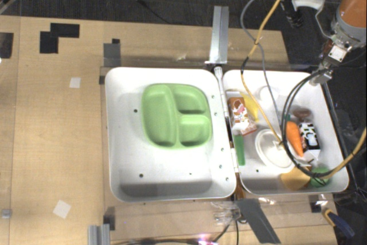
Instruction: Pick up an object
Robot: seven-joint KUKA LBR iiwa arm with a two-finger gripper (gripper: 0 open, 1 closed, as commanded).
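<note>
While my arm (351, 8) is hanging at upper right, grip state untellable, I am noting the carrot (294, 138) lying below-left, long axis running top-to-bottom.

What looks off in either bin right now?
Cables from the arm droop into the right bin, looping over the carrot and white bowl, so they could snag a pick. The green tray in the left bin sits slightly askew. Nothing looks spilled or broken.
</note>
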